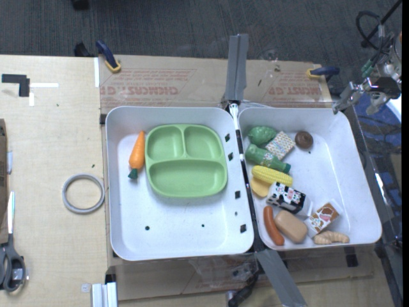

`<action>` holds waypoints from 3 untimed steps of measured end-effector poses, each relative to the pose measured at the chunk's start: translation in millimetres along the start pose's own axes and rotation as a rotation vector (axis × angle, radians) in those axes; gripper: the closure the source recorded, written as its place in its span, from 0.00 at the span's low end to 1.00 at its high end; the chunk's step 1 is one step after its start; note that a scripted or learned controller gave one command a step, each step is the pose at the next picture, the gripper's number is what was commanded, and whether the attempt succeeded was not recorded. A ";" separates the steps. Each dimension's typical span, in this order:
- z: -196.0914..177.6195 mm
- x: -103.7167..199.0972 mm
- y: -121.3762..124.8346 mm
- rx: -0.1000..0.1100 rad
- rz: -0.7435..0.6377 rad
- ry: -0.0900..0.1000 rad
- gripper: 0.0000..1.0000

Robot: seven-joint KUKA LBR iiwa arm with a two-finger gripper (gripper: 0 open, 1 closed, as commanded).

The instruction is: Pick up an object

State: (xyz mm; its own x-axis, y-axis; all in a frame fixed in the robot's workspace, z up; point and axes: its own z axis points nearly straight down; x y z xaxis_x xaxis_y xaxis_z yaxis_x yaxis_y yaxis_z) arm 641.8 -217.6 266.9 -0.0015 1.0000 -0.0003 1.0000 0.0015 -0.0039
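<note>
One camera, high above the bench.
It looks down at a slant on both bins [115, 190], far enough to see the floor [192, 11].

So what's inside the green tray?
Nothing sits in the green tray: all three compartments show bare. A carrot lies beside it on the left, in the same white bin. What's underneath the tray is covered, so I can't tell.
</note>
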 end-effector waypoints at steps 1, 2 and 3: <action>-63.4 -4.9 4.6 -0.001 0.048 -0.001 0.00; -69.7 -4.1 5.6 0.003 0.044 -0.003 1.00; -69.5 -3.9 5.7 0.004 0.044 -0.003 0.00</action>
State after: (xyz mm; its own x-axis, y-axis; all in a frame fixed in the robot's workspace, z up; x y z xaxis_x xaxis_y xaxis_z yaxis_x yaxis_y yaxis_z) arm 647.8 -221.5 336.4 0.0429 0.9991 -0.0036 0.9991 -0.0429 -0.0074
